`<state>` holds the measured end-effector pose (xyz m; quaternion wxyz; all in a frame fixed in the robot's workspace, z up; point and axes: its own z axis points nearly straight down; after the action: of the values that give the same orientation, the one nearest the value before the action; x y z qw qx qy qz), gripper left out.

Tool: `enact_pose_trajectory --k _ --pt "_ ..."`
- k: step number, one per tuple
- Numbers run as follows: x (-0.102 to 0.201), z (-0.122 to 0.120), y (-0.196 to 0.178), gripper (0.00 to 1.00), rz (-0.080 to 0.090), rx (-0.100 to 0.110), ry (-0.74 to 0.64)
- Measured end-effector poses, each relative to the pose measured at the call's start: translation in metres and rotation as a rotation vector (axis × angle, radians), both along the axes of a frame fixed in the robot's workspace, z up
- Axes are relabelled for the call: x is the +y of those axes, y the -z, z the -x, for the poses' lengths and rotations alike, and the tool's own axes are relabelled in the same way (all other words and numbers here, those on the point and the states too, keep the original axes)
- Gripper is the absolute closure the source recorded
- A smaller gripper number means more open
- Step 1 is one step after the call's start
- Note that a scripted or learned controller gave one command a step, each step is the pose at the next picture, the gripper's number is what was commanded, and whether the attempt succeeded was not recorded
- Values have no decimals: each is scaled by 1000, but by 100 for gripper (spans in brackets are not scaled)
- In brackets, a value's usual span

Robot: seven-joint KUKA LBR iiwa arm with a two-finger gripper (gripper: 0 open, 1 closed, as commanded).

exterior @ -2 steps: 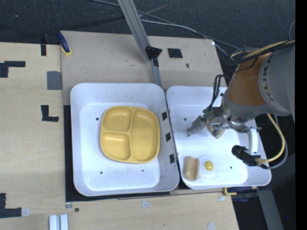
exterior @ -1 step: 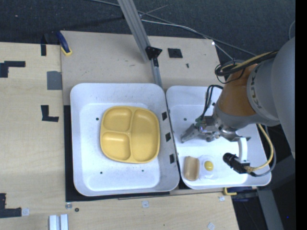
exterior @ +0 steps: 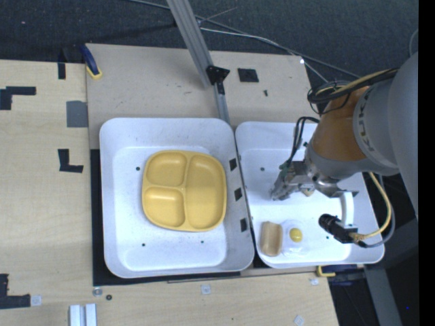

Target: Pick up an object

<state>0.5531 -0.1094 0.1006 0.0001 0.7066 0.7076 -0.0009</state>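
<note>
My bench [exterior: 156,87] is pale wood, marked with dark tape squares; a blue and yellow clamp [exterior: 90,61] sits at its far left corner; a grey metal pole [exterior: 194,36] slants down to a black bracket [exterior: 217,74] just behind my two bins; thin cables [exterior: 272,43] trail over the dark floor [exterior: 306,12] beyond.

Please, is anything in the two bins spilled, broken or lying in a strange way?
Nothing stands out. The yellow divided plate lies flat in the left bin. A tan block and a small white-and-yellow piece rest in the right bin, below the gripper.
</note>
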Motion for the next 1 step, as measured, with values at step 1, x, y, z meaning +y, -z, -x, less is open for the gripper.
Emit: enact_pose_trajectory --k 1 --pt "1 -3 -63 100 -1 -4 0"
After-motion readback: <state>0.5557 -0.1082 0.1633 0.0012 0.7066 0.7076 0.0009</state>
